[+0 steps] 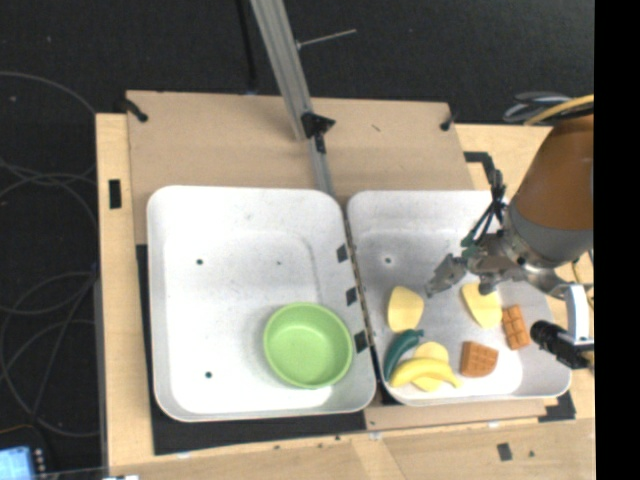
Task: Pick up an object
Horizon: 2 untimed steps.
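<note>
My gripper (458, 274) hangs low over the right bin (420, 218), reaching in from the right under the grey and orange arm. It sits between two pale yellow pieces, one (405, 308) below-left of it and one (482, 306) just below-right. Nothing is visibly held in it. Further forward lie a yellow banana bunch (426, 368) with a dark green piece (400, 346) against it, an orange waffle-like block (479, 358) and a small orange-brown bar (514, 326).
A light green bowl (308, 344) sits at the front right of the left bin (200, 238). A slanted metal pole (290, 68) rises from the back, ending near the wall between the two bins. The arm's body covers the right bin's right edge.
</note>
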Each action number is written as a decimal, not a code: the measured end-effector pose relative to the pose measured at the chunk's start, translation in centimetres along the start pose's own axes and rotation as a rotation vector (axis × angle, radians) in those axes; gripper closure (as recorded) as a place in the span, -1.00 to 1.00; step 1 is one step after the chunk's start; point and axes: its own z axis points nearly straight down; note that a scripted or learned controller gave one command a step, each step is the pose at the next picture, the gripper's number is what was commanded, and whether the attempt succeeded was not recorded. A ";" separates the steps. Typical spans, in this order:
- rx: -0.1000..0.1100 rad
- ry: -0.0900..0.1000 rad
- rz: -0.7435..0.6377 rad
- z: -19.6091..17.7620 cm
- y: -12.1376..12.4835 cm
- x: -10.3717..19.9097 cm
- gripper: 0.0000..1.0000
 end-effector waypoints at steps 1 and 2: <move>0.003 0.000 0.001 5.9 -0.3 -0.9 -1.00; -0.009 -0.001 0.003 10.2 -0.1 -1.1 -1.00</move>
